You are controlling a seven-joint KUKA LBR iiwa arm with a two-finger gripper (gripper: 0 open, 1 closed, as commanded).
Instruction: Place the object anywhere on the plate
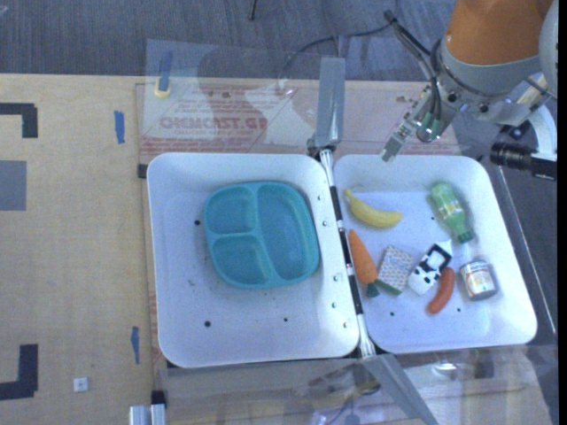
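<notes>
Well, my gripper [394, 147], whose grip I cannot tell, should drop onto the banana [372, 212] at six o'clock, then carry it to the plate [261, 235].

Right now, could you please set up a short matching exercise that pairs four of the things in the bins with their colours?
Things:
1. plate
2. banana
3. carrot
4. bottle

Colours:
A. orange
B. green
C. teal blue
D. yellow

Pairs: 1-C, 2-D, 3-A, 4-B. The plate lies in the left bin; the other three lie in the right bin.
</notes>
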